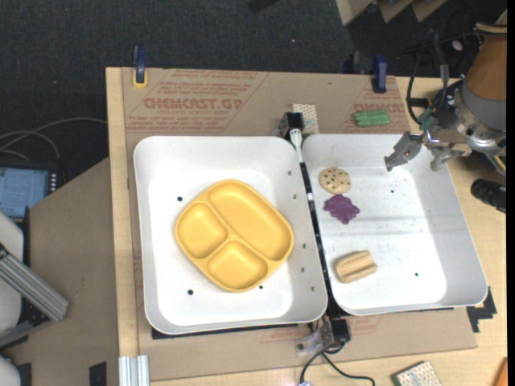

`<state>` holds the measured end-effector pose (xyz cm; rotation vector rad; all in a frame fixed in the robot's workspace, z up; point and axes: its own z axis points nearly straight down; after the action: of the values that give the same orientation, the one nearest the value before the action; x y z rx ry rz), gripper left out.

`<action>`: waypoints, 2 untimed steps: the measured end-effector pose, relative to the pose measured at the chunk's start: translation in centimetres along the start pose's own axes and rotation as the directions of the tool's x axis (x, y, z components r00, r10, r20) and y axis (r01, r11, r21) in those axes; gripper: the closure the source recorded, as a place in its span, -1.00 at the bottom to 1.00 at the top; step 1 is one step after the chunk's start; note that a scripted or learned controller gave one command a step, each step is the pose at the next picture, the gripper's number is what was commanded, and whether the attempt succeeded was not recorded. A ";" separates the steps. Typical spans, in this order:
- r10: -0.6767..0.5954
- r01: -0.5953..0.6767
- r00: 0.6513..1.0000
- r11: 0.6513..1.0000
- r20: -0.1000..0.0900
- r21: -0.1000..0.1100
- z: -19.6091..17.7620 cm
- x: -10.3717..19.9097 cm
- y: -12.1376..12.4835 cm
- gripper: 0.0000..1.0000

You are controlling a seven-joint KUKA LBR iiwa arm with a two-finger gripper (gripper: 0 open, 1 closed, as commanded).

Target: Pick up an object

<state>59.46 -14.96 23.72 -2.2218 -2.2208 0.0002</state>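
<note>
The right bin (pixel 451 240) holds three small items on its left side: a chocolate-chip cookie (pixel 335 180), a purple lump (pixel 342 208) just below it, and a tan bread roll (pixel 355 266) nearer the front. My gripper (pixel 419 157) hangs over the bin's far edge, up and to the right of the cookie. It is open, its two fingers (pixel 399 158) spread apart with nothing between them. None of the items touches it.
A yellow divided plate (pixel 233 234) fills the middle of the left bin (pixel 153 175). A green object (pixel 372 119) lies on the brown board behind the right bin. Blue clamps (pixel 140 64) grip the board's far edge. Cables trail at the right.
</note>
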 end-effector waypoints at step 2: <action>-0.004 0.004 1.000 1.000 0.001 -0.004 15.4 4.3 2.4 -1.00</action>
<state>61.82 -10.65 8.34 -2.2197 -2.2278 -0.0023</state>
